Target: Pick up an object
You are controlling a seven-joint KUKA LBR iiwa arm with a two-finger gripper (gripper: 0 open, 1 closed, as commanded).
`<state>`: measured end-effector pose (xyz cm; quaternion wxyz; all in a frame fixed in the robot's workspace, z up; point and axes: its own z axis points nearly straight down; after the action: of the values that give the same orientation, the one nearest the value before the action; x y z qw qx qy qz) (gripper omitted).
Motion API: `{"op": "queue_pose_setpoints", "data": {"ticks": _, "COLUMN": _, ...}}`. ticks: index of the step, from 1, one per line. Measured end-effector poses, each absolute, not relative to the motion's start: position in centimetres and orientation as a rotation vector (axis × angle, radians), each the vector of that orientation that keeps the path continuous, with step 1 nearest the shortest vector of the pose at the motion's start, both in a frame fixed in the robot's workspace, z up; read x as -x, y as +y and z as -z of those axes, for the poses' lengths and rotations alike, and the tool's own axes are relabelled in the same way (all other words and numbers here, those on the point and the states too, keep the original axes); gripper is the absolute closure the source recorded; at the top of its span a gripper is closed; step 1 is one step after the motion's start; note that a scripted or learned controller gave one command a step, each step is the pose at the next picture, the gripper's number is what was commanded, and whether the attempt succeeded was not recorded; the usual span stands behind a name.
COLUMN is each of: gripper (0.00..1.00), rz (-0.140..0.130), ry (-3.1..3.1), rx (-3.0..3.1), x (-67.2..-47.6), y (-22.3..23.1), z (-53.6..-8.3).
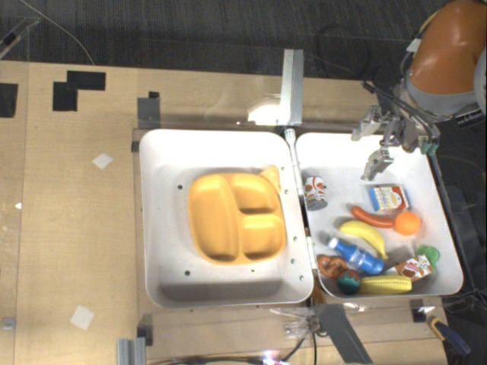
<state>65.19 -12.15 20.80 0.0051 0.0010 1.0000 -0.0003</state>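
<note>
The gripper (pixel 378 160) is hanging over the bare upper part of the right bin (pixel 335 154), above the small carton (pixel 388 198); I cannot tell how its jaws are standing, and nothing is showing between them. Beyond the carton, toys are crowding together: hot dog (pixel 371 217), orange (pixel 408 223), banana (pixel 364 236). Descending there is risking a glancing, empty close.

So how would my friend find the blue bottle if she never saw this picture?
Look at the right bin, the one full of toy food beside the bin with the yellow tray. Near its lower middle, just under the banana, lies the blue bottle, tipped on its side. It is the one bright blue thing with a white cap among the yellow, orange and red pieces.
</note>
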Motion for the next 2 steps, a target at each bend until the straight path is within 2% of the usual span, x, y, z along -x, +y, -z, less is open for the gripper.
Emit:
{"op": "queue_pose_setpoints", "data": {"ticks": 1, "gripper": 0.00, "rz": 0.003, "ry": 3.054, "rx": -0.701, "x": -65.9, "y": -10.2, "z": -9.8}}
{"op": "queue_pose_setpoints", "data": {"ticks": 2, "gripper": 0.00, "rz": 0.006, "ry": 3.127, "rx": -0.075, "x": -64.8, "y": -19.1, "z": -11.3}}
